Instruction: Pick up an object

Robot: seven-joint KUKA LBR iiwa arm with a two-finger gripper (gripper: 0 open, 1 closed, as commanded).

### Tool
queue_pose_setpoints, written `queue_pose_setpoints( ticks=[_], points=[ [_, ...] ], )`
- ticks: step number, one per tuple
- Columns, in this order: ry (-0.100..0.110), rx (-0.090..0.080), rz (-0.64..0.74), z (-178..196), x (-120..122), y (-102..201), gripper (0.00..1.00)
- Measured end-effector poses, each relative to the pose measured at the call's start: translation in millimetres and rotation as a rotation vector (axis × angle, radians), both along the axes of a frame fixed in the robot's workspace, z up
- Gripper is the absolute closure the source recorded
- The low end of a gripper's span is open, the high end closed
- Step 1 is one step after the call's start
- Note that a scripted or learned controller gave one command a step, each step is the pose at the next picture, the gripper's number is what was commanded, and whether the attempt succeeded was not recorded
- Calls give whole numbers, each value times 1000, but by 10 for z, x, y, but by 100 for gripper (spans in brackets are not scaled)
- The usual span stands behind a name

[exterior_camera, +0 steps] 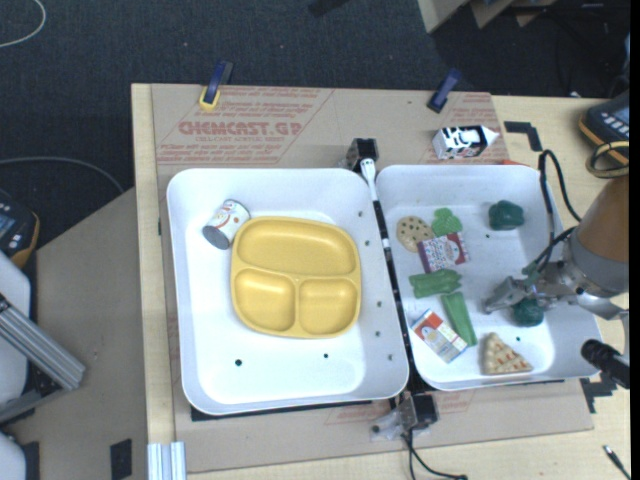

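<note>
The arm (605, 238) reaches in from the right over the right bin (470, 173), and its tool (520, 303) sits low at the right-hand side of that bin, directly against a dark green rounded object (527, 315). Whether the tool is spread or pinching that object cannot be told (the metal parts are small and overlap the object from this slant).

A second dark green rounded piece (506, 214) lies toward the far right of the same bin, well apart from the tool. Further left in the bin are a round cookie (409, 231), a leafy green toy (446, 222) just beside it, and a small purple-and-white packet (441, 253) just near of those. Two long green vegetable pieces (445, 298) lie near the bin's middle, one across and one running toward the near side. At the near end are a small red-and-white carton (438, 334) and a pizza-slice toy (504, 356).

The left bin (200, 368) holds a yellow divided tray (296, 275) in its middle, with a small can (226, 223) lying on its side touching the tray's far left corner.

On the surface (260, 123) beyond the right bin stands a small black-and-white box (463, 141).
</note>
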State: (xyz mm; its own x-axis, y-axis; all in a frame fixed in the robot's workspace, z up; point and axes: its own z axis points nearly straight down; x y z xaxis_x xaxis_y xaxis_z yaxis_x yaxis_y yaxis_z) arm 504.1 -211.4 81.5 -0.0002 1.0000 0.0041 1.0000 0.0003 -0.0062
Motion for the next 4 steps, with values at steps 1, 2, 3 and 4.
queue_pose_setpoints(
  ticks=[1,2,3,4],
  points=[
    [-8,-4,-1,139,16,-12,100],
    [-12,-7,1,580,8,31,100],
    [-14,-8,2,1132,17,131,100],
    [-13,-7,1,1457,31,127,100]
  ],
)
